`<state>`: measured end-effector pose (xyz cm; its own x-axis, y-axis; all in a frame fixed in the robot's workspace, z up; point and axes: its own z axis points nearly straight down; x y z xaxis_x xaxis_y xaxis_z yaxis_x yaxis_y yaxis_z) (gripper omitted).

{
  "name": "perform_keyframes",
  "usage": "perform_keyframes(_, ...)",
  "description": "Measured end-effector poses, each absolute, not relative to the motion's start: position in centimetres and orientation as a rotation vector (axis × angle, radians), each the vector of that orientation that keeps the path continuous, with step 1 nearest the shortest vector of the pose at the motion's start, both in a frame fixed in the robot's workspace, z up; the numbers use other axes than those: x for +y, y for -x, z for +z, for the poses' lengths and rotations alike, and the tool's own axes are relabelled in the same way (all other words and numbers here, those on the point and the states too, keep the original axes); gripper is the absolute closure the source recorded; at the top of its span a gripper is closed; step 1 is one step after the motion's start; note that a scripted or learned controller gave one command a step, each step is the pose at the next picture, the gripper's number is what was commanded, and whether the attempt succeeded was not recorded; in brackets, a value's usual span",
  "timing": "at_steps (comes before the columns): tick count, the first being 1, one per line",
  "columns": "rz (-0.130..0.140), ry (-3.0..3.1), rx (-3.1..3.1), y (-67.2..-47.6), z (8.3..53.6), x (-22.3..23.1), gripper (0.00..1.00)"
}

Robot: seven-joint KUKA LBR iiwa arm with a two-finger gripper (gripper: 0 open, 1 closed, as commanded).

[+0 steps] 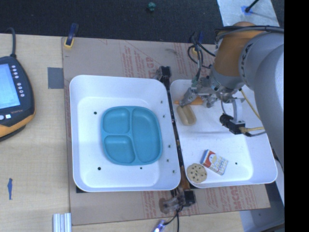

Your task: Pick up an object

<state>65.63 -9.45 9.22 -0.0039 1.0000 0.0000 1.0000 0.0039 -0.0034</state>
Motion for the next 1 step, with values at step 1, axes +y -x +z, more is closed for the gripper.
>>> perform_keyframes(1,0.004,2.215,-2.225,-65.63,9.22,-9.27,0.0)
